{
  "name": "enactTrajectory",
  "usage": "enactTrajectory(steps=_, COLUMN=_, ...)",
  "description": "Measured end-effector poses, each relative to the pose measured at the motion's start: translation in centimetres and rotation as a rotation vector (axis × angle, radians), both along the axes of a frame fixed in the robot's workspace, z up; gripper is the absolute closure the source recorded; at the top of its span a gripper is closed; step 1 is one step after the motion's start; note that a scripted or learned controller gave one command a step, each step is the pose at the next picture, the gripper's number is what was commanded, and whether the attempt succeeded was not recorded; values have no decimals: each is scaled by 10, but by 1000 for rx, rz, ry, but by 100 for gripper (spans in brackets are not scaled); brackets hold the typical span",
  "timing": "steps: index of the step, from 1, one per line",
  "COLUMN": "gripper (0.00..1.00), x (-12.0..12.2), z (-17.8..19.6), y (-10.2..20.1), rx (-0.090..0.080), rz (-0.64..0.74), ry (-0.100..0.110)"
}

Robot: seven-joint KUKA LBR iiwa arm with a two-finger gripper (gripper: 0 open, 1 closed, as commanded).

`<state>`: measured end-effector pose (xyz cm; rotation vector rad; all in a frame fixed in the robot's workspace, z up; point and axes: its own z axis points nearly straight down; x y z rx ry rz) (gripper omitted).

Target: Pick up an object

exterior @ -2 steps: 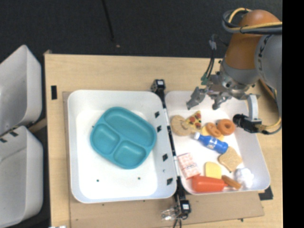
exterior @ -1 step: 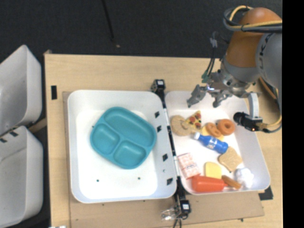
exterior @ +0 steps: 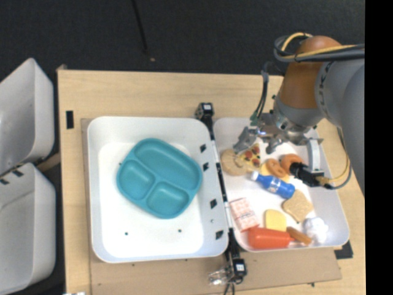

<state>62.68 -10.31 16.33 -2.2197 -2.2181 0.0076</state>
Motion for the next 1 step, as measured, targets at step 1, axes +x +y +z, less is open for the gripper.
enactTrajectory(steps=1, gripper=0, x=1, z=-44, y=2, rx=0, rz=-3, ry=-1)
